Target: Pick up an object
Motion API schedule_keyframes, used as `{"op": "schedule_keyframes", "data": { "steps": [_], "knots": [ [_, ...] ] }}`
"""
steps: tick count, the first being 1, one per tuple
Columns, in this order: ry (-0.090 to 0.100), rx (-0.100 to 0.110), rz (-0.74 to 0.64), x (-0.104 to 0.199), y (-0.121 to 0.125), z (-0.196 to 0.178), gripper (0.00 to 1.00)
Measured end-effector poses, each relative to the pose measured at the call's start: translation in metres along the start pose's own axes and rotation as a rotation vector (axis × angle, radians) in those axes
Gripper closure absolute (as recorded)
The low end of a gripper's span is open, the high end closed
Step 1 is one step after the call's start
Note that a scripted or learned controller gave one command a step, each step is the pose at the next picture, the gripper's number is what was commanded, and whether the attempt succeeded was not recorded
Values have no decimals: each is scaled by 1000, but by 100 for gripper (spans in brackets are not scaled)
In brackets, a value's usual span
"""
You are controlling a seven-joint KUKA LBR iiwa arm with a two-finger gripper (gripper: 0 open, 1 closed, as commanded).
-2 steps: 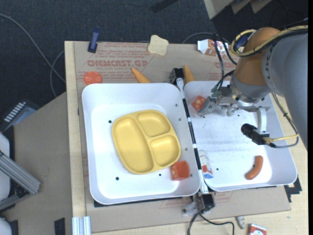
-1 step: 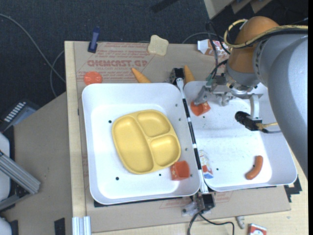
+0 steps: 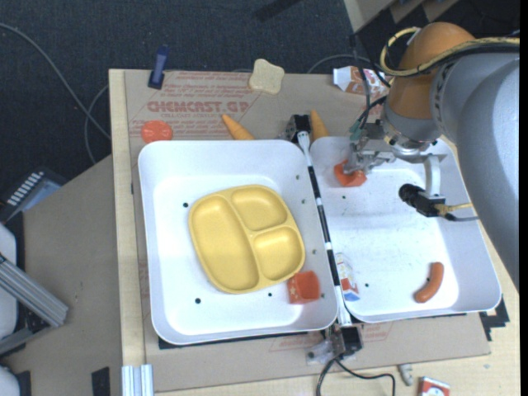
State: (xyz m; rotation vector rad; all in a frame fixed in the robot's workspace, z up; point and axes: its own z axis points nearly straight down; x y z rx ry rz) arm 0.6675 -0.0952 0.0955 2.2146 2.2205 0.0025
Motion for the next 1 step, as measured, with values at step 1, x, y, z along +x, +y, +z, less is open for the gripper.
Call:
{"op": "schedule_keyframes", "data": {
  "steps": [1],
  "knots": [
    [4,5,1,44,-75,-91,100]
  ]
}}
